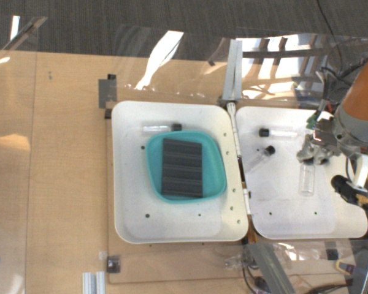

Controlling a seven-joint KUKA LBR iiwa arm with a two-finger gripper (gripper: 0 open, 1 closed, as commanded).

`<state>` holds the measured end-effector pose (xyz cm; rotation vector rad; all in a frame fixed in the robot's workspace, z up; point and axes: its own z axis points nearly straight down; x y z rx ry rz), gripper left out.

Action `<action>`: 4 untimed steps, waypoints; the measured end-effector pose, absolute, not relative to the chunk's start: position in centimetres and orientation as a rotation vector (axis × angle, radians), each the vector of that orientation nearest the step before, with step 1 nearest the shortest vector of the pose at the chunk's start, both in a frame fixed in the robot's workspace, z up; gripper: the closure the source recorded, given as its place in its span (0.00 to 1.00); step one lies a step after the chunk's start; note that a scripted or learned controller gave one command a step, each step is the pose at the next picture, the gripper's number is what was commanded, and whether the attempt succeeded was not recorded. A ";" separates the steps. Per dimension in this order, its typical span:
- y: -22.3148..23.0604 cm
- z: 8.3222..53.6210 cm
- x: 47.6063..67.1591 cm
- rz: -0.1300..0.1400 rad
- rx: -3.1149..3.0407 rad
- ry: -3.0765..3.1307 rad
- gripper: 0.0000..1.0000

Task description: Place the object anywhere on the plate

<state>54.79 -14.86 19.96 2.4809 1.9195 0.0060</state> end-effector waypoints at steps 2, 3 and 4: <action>0.4 21.8 60.2 0.009 2.228 2.208 1.00; 8.1 18.5 58.7 0.005 2.390 2.038 1.00; 8.1 18.5 58.7 0.005 2.389 2.038 0.00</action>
